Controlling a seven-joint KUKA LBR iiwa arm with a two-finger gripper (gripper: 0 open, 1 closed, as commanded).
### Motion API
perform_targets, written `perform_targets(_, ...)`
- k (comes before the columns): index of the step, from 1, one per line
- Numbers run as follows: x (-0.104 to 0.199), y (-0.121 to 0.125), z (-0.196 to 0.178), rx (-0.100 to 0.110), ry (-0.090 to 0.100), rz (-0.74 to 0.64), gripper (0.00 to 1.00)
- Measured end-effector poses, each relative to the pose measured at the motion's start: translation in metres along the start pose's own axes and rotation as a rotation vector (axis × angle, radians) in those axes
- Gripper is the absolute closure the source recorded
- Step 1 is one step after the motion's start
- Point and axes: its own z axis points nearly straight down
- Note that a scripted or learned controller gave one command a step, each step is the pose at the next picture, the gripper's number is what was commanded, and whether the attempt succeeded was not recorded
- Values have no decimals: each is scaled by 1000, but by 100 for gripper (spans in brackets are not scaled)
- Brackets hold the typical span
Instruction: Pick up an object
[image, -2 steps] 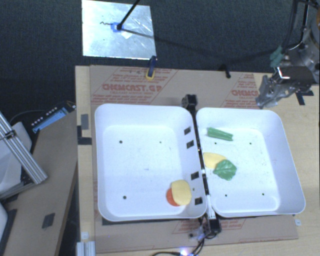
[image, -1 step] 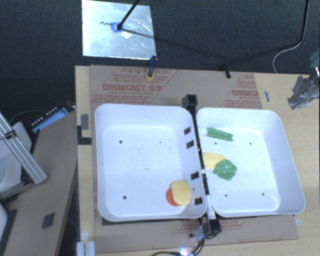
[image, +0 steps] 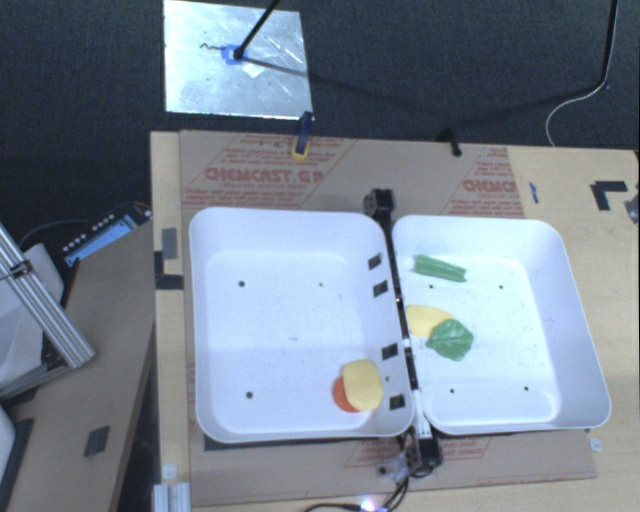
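Two white bins sit side by side on the bench. In the left bin (image: 280, 250), near its front right corner, lies a yellow round object (image: 362, 383) partly covering an orange-red one (image: 343, 397). The right bin (image: 540, 260) holds a green elongated object (image: 440, 267) towards the back left, a yellow piece (image: 424, 319) by the left wall, and a green leafy object (image: 451, 338) touching that yellow piece on its front right.
Black clips (image: 380, 288) run along the seam between the bins. A shiny metal sheet (image: 237, 58) lies on the dark floor at the back. A cardboard sheet (image: 270, 172) underlies both bins. A metal frame (image: 35, 300) stands at the left.
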Motion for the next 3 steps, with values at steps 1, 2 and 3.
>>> perform_targets(1, -94, 0, -4, -1, -2, 2, 100)
perform_targets(2, -55, 0, 105, 10, 5, -11, 100)
perform_targets(3, -36, 6, -12, -13, -2, -11, 100)
